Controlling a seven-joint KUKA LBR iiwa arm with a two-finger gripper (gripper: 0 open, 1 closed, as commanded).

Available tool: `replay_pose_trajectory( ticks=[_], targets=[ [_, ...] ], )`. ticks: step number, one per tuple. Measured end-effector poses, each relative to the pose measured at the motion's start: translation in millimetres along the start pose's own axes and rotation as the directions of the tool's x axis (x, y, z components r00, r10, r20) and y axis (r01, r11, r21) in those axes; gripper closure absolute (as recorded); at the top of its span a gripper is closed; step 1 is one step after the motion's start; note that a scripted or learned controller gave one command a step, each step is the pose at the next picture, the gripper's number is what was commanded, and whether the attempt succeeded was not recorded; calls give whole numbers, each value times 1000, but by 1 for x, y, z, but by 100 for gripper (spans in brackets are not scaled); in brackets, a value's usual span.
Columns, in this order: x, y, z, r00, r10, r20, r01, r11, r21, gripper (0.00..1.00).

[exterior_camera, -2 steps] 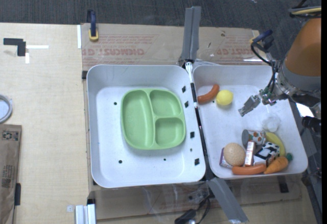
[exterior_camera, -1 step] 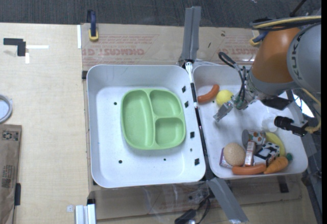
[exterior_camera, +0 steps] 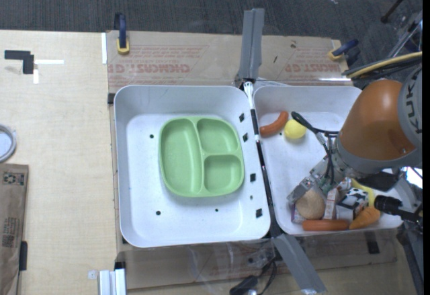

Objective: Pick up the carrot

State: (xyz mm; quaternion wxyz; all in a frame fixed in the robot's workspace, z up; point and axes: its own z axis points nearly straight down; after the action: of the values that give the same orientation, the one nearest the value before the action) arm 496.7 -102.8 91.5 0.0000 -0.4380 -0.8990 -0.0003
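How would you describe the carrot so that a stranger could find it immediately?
Look in the right white bin, along its near edge below the arm. The carrot lies flat there, just under the round beige potato. It is long, thin and orange-red, unlike the stubby sausage at the far edge.

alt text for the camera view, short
The arm reaches down into the right bin, its hand low over a potato and a carrot at the near edge. A hot dog and a lemon lie farther back; the left bin holds a green tray.
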Motion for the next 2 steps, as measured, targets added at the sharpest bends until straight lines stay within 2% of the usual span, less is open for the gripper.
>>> replay_pose_trajectory(
  ticks=[1, 2],
  targets=[
    [-85, 68, -58, 966, 257, 2, -257, 966, 0, 0],
    [-18, 14, 0, 991, 135, -1, -135, 991, 2, 0]
  ],
)
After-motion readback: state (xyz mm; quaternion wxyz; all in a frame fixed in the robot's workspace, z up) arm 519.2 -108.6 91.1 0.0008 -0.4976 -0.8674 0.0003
